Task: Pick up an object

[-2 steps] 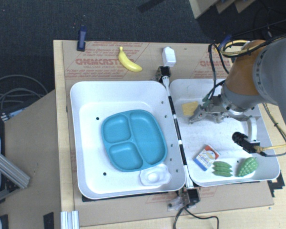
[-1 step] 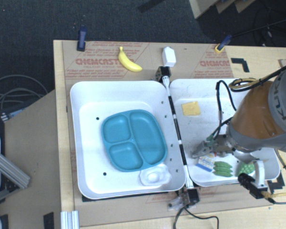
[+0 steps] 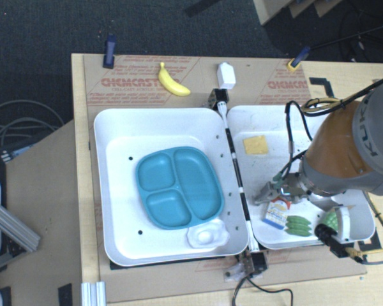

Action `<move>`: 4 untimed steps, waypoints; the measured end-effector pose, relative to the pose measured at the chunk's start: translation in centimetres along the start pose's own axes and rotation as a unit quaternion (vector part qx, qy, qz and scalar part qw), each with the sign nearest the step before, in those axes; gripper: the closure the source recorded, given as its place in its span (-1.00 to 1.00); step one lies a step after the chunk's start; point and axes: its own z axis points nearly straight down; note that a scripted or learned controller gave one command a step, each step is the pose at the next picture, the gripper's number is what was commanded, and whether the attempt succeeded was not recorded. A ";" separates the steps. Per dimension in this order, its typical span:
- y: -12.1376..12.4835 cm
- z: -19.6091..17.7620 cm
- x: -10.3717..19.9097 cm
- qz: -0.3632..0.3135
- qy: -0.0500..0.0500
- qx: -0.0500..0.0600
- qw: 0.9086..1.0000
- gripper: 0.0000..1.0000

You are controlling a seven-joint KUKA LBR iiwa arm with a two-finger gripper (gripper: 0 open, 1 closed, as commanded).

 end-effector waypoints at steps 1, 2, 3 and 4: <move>0.6 0.0 0.6 0.000 0.000 0.000 1.000 -1.00; 2.5 0.0 -0.1 0.000 0.000 0.000 1.000 -1.00; 8.8 -0.1 -5.0 0.000 0.000 0.000 1.000 -1.00; 0.6 -1.1 -0.9 0.000 0.000 0.001 1.000 -1.00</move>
